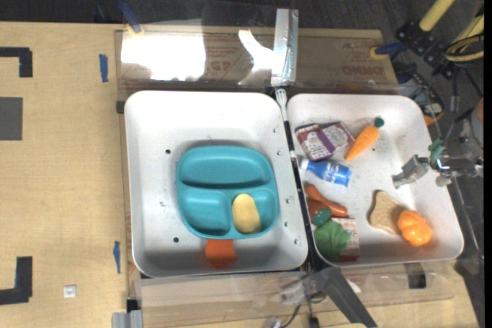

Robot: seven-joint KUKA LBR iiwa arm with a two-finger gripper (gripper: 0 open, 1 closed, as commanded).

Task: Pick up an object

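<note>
Gripper [419, 167] over right bin's [400, 107] right side, holding nothing visible; finger spread unclear; bread slice [382, 211] just below.

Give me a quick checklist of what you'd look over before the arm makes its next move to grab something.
1. Things to grab lie in the right bin: ok. A carrot, a slice of bread, an orange fruit and a blue bottle are there.
2. Gripper is over the right bin: ok, near its right side.
3. Gripper already holds something: cannot tell.
4. A target has room around it: ok for the carrot, which lies mostly apart; not ok for the bread, since the orange fruit touches it.
5. Left bin contents are out of the way: ok. The teal tray with a yellow potato sits far from the gripper.
</note>
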